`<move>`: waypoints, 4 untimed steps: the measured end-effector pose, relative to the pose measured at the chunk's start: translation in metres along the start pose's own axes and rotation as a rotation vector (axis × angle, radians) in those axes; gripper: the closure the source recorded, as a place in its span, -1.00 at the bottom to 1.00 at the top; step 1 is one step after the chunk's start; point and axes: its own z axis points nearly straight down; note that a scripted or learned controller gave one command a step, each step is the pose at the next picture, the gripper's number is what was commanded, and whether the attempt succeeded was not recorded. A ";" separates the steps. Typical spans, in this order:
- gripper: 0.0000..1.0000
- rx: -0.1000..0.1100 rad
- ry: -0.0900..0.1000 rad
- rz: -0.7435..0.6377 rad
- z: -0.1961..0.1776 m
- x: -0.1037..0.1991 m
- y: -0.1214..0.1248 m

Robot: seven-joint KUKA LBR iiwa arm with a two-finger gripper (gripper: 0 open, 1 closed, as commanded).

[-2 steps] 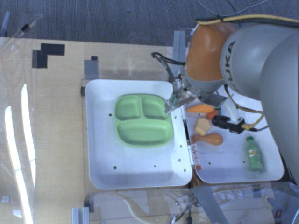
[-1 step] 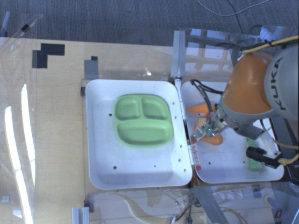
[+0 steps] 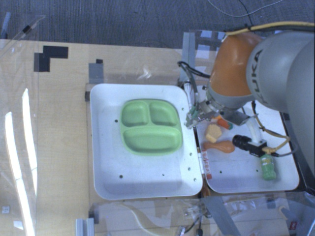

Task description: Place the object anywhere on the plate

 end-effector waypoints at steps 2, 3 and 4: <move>1.00 -0.002 -0.001 -0.278 0.001 -0.005 0.019; 1.00 -0.004 -0.005 -0.344 -0.008 -0.105 -0.012; 1.00 -0.004 -0.002 -0.393 0.000 -0.028 0.019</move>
